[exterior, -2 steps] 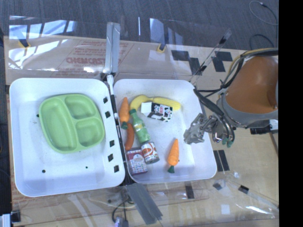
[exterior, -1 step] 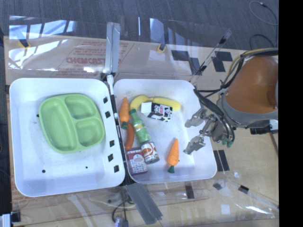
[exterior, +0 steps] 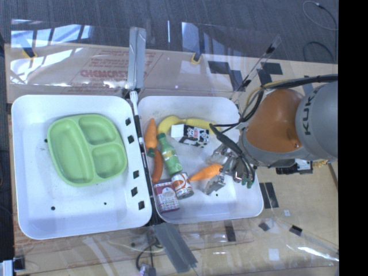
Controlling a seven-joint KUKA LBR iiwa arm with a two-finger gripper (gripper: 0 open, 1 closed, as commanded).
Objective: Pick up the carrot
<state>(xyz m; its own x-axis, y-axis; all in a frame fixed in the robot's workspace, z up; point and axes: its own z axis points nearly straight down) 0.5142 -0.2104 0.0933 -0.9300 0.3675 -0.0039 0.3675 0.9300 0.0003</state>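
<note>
Here the carrot point(exterior: 206, 172) lies tilted in the lower right of the right bin point(exterior: 251, 209), beside a small can point(exterior: 181, 185) and a green bottle point(exterior: 169, 154). The hand point(exterior: 225, 168) sits at the carrot's right end, its fingers closed on that tip. A green divided plate point(exterior: 86, 149) rests in the left bin point(exterior: 34, 209).

Glossy green plastic tray point(exterior: 86, 148); smooth white bins point(exterior: 34, 211); matt wood-look bench point(exterior: 310, 211)

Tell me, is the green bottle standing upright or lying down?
Lying down. The green bottle rests on its side on the floor of the right bin, its length stretched out beside the carrot.
</note>
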